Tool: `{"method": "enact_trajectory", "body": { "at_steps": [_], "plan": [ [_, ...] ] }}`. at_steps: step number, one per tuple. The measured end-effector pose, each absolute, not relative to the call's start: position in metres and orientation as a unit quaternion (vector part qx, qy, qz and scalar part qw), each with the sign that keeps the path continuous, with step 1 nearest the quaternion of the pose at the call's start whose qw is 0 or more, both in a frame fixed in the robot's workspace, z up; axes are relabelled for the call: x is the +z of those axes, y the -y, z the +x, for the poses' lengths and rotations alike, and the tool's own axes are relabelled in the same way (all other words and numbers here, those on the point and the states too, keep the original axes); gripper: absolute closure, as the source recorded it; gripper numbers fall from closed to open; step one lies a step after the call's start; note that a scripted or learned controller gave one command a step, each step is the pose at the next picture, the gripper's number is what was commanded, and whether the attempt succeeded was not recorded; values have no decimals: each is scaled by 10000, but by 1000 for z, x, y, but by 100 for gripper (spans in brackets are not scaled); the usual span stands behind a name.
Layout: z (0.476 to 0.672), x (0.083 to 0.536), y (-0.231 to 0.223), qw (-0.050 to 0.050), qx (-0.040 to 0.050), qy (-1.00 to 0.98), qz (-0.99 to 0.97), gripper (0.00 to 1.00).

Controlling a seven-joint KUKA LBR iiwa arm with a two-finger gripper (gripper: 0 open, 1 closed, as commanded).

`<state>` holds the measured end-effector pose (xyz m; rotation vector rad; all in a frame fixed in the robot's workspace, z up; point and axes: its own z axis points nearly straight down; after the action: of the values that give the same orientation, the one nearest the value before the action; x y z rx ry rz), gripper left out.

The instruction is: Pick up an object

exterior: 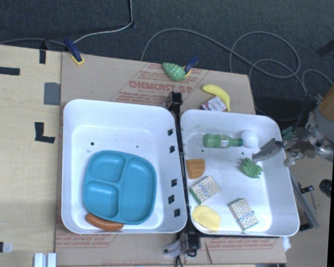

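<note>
Inside left bin (77,118): blue tray (119,186)

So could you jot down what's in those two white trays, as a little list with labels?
left bin: blue divided plate, orange sausage at its near edge
right bin: green bottle, white ball, green leafy toy, orange block, two patterned packets, yellow lump
end effector: above right bin, near the green leafy toy
behind bins: banana, green toy

Red print "CHEMCAST GP" on cardboard sheet (137,83) under my bins, near its far edge. Other labels too small to read.
</note>
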<state>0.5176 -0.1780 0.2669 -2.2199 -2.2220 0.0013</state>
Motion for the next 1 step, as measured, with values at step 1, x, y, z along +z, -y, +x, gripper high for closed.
{"method": "enact_trajectory", "body": {
  "at_steps": [1],
  "plan": [
    [551,152,223,22,13,7071,-7071,0]
  ]
}}
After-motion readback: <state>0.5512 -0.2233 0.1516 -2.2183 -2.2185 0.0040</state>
